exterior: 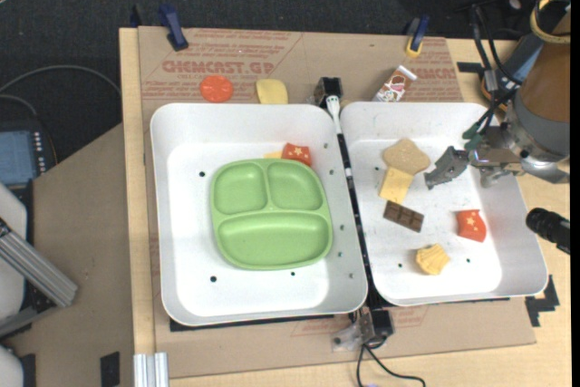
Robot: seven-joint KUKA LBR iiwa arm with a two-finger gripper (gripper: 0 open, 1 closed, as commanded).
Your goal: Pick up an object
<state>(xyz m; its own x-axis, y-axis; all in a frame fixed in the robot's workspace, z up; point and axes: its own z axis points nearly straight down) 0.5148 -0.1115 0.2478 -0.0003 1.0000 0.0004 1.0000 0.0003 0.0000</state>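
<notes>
Arm (535,118) enters from the right, over the right bin (507,281); gripper (450,168) sits low above the bin's upper middle, one dark finger (442,170) angled toward the left; nothing seen between the fingers; whether they are spread or pressed together cannot be told from this slant.

Candidate objects, all loose on the right bin floor: tan slice (405,156) just left of the gripper; yellow block (395,186) touching the slice's lower edge; brown bar (403,216) below that, near but apart; red piece (470,226) below the gripper; yellow chunk (432,259) toward the front wall. Spacing is scattered, so most pieces can be approached singly; the slice and block are the exception, being in contact.

Left bin (181,222) holds a green tray (270,215) flat in the middle; a red piece (296,153) lies at the tray's upper rim, partly tucked against it; awkward for a top grasp, I judge.

Outside the bins, on the board: orange disc (217,89), yellow lump (272,91), wrapped packet (395,85); probably out of play.

Judgement: the pick is not yet made; the gripper's position suggests the slice or block as the target; risk is that a close there nudges the pair together or slips off the flat slice; the red piece in the right bin looks the easier grab, being isolated.
</notes>
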